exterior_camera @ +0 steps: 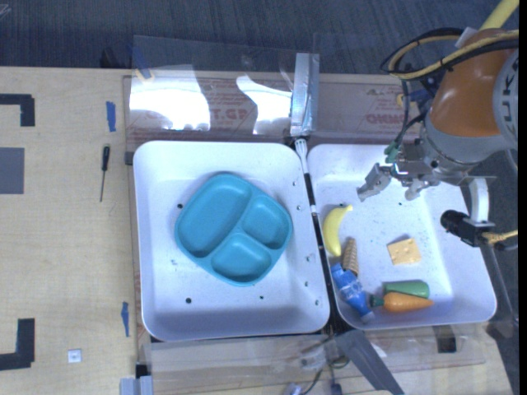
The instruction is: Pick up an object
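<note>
Hovering gripper (392, 183), open-fingered, near right bin's (471, 299) far edge.

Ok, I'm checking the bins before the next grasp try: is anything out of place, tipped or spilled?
Nothing stands out. The blue divided plate lies flat in the left bin. The banana, cheese piece and carrot rest inside the right bin. The gripper hangs open above it.

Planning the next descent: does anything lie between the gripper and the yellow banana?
Nothing visible does. The gripper hovers over bare white bin floor up-right of the yellow banana; the ridged cone lies on its far side.
</note>
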Controlling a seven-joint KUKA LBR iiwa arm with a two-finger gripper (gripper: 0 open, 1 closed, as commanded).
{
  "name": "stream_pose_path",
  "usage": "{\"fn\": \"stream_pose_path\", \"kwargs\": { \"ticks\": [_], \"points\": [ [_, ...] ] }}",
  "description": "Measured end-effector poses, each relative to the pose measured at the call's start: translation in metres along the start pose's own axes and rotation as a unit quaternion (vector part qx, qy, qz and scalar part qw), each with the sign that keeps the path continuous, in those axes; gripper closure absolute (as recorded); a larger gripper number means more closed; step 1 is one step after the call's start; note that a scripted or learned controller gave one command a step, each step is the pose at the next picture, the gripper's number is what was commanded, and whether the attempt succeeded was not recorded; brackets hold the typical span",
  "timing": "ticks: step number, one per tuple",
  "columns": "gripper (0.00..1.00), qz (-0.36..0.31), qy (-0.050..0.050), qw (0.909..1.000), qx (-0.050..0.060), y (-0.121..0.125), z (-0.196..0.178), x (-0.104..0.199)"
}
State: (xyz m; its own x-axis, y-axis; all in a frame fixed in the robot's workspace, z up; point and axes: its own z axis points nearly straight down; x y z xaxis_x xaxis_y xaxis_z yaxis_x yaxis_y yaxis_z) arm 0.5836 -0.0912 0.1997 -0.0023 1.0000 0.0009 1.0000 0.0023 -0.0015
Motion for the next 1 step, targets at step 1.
{"fn": "stream_pose_path", "kwargs": {
  "ticks": [1],
  "points": [
    [0.0,0.036,-0.001,0.9993,0.002,-0.0648,0.0372,-0.0542]
  ]
}}
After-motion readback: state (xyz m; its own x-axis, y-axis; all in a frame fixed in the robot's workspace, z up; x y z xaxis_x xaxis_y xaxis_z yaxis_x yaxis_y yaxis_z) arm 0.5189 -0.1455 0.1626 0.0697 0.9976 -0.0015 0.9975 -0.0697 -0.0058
